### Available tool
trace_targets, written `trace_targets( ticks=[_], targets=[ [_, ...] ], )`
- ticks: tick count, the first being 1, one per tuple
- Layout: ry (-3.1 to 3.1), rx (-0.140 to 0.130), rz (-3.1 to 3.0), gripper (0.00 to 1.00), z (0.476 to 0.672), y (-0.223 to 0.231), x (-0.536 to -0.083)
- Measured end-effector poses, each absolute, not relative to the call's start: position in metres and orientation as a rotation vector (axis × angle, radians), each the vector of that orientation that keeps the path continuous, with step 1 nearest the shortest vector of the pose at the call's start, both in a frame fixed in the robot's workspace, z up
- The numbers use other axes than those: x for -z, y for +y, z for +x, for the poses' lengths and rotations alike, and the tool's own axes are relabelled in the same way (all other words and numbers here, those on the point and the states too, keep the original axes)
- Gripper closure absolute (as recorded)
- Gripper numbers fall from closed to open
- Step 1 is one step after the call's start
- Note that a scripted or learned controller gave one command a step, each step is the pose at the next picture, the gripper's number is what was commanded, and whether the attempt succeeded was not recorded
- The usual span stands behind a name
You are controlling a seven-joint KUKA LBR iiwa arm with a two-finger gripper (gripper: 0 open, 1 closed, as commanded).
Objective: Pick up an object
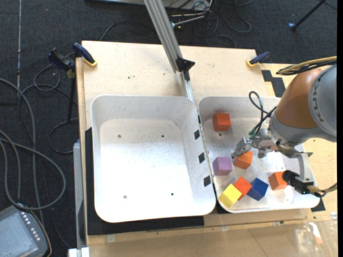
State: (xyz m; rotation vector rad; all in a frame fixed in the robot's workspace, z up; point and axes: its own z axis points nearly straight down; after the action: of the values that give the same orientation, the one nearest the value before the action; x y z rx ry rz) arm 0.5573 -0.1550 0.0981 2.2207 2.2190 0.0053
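Observation:
Several small blocks lie in the right bin (209, 107). A red-orange cube (221, 121) sits toward the back, a purple cube (222, 165) at the left, and a yellow cube (231, 195), an orange cube (243, 186) and a blue cube (258, 188) cluster at the front. Another orange block (277, 180) lies at the front right. My gripper (245, 149) reaches in from the right, low over the bin's middle. An orange block (244, 159) sits right at its fingertips; whether it is clamped is unclear.
The left bin (142, 157) stands beside the right one, sharing a raised divider wall. A slanted aluminium camera pole (163, 25) rises from the bench's back. Clamps (86, 55) hold the board corners. Cables trail over the dark floor on the left.

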Motion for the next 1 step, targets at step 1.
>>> trace_targets(
  ticks=[1],
  targets=[
    [2.217,-0.008,2.219,1.0,0.5579,-0.1551,-0.1085]
  ],
)
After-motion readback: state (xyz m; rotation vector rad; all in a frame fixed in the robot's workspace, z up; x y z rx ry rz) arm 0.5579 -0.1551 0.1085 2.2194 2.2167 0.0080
